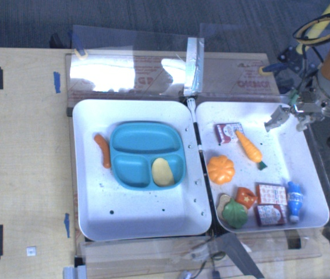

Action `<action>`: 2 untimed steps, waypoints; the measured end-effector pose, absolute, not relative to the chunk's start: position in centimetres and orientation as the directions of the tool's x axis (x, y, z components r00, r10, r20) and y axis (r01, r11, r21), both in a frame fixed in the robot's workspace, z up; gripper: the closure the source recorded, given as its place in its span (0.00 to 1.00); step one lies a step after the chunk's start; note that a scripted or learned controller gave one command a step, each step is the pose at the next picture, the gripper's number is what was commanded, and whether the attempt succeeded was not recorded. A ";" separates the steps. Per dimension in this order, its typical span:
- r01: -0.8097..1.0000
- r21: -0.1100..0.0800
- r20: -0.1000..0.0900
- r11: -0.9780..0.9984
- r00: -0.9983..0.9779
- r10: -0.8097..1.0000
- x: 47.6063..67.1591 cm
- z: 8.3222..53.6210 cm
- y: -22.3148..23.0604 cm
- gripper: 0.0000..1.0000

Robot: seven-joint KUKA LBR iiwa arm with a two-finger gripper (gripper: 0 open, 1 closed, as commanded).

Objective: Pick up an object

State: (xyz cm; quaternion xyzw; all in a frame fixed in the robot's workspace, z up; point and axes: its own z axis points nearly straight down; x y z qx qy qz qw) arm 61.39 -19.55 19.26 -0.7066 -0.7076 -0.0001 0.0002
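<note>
Jaws (pixel 286 116) spread over speckled white bin (pixel 313 161).

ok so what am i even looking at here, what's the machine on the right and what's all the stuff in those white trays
This is one picture from a camera fixed above a workbench, looking down at a slant. The machine at the right edge is a grey robot arm with an orange band; its two-finger gripper sits over the far corner of the right shallow white bin. Nothing shows between its fingers.

The left shallow white bin holds a blue divided plastic plate with a yellowish oval toy in one compartment, and an orange toy sausage lying beside the plate.

The right bin holds toy food: a small dark red carton, an orange carrot, an orange pumpkin, a red tomato-like piece, a round green vegetable, two red and white boxes and a small blue bottle.
</note>
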 end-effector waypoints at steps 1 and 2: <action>0.988 0.007 -0.003 0.152 -0.152 0.988 59.5 8.8 -15.9 0.00; 0.989 0.012 -0.005 0.148 -0.148 0.989 59.6 9.9 -16.1 1.00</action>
